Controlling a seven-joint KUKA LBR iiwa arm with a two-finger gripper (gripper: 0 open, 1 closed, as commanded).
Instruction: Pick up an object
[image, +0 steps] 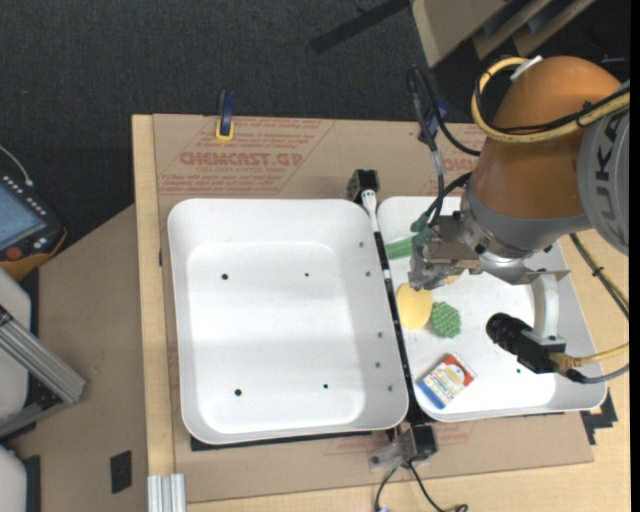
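Orange-banded arm (545, 110) holds jaws, gap unclear, near yellow object (412, 306); cardboard (250, 155) reads "CHEMCAST GP".

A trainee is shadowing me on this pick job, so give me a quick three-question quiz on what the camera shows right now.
1. True or false: the printed packet lies nearer the view's bottom edge than the yellow object.
2. Right beside the yellow object lies: A) a green bumpy object; B) a red ball; C) a metal cup.
3. Fill in: the end effector is above the ____ bin.

Key: 1 true; 2 A; 3 right bin.
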